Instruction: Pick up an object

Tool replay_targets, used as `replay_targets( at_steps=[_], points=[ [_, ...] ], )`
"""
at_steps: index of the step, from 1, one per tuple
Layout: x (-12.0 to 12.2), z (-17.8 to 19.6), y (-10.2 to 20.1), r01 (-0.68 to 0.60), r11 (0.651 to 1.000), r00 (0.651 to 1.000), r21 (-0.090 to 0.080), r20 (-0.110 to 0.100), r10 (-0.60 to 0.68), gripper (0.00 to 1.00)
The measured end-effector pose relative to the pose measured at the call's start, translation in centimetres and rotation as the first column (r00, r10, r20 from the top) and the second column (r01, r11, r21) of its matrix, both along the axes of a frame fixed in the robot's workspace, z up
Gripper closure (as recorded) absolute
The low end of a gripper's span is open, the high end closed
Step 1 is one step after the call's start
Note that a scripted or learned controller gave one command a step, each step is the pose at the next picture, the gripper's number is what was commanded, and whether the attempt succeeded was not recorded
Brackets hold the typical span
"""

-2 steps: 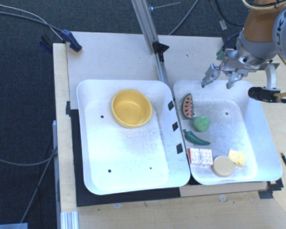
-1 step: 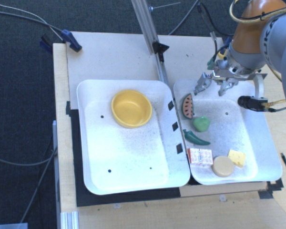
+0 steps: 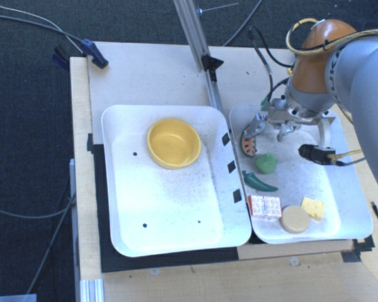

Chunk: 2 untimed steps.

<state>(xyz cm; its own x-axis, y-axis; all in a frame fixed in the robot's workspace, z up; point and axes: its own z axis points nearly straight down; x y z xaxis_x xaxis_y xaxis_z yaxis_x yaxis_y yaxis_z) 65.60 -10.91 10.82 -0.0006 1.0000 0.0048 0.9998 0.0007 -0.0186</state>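
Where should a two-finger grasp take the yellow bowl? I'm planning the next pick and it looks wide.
Take the round yellow plastic bowl by its rim, from straight above, one finger inside and one outside the wall. It sits upright, mouth up, in the left white bin, likely too wide to span. The side toward the bin's open middle probably gives most room.

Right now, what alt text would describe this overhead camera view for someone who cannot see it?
A grey robot arm's gripper hovers over the right bin, which holds a watermelon slice, green ball, green pepper and cheese wedge. The left bin holds a yellow bowl.
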Motion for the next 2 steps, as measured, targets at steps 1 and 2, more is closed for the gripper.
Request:
replay_targets(
  at_steps=[1,2],
  points=[
    [0.4,2.0,0.0,0.000,1.000,1.000,0.000,0.015,0.000,1.00],
    [0.9,8.4,0.9,-0.001,1.000,1.000,-0.004,0.027,0.001,1.00]
  ],
)
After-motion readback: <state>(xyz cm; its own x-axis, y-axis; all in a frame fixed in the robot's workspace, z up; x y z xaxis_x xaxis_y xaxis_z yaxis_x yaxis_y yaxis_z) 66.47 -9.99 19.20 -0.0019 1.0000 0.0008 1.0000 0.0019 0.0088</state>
